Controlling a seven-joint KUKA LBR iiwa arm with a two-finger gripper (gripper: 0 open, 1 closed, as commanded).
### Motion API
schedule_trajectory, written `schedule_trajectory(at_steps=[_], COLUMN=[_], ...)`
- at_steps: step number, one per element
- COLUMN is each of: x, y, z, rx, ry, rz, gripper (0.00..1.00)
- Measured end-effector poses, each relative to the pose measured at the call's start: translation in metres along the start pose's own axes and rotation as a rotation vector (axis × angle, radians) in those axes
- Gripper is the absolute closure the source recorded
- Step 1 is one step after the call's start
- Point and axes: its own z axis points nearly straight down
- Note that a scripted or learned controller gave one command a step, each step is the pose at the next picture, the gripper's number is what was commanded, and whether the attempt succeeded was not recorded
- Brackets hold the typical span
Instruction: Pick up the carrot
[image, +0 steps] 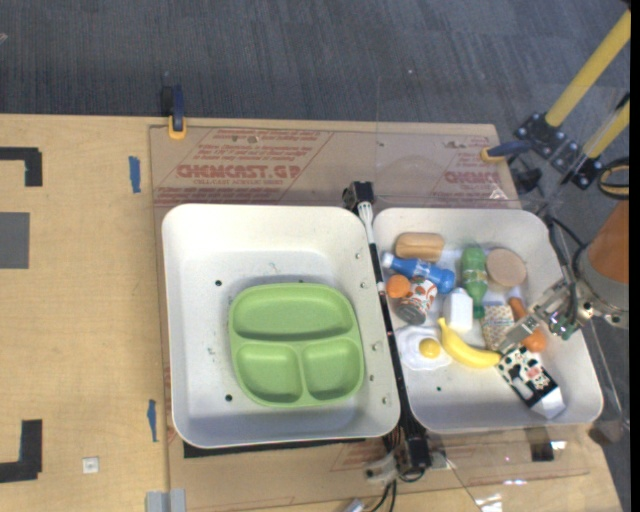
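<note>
**Robot hand low over the right bin, beside the carrot**

Seen from above at a slant, a brown table (80, 300) carries two shallow white bins side by side. The left bin (200, 240) holds a green tray (297, 343) with three compartments, lying flat near the middle.

The right bin (580, 400) is crowded with toy food. A bread roll (419, 245) lies near its far left corner, with a blue bottle (420, 270) just in front of it. A green bottle (473, 270) stands beside a round tan disc (507, 268). Nearer the camera lie a fried egg (425, 350), a banana (468, 347) and a black-and-white carton (530, 377).

The carrot (527, 328), small and orange, lies toward the right side of this bin, between the banana and the bin's right wall, just behind the carton.

The arm reaches in from the right; its orange band (615, 250) shows at the frame's edge. The hand (556, 315) sits low over the bin's right side, its metal tip just beside the carrot. Whether the fingers are apart or together cannot be told, nor whether they touch the carrot.
</note>
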Motion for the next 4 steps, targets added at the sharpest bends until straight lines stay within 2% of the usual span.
schedule_trajectory(at_steps=[1, 2, 3, 4], x=[0.001, 0.007, 0.004, 0.002], y=[-0.002, 0.000, 0.013, 0.018], z=[0.001, 0.002, 0.004, 0.004], rx=[0.004, 0.008, 0.017, 0.022], ry=[0.005, 0.019, 0.038, 0.029], rz=[0.086, 0.349, 0.675, 0.599], gripper=[0.00, 0.00, 0.00, 0.00])
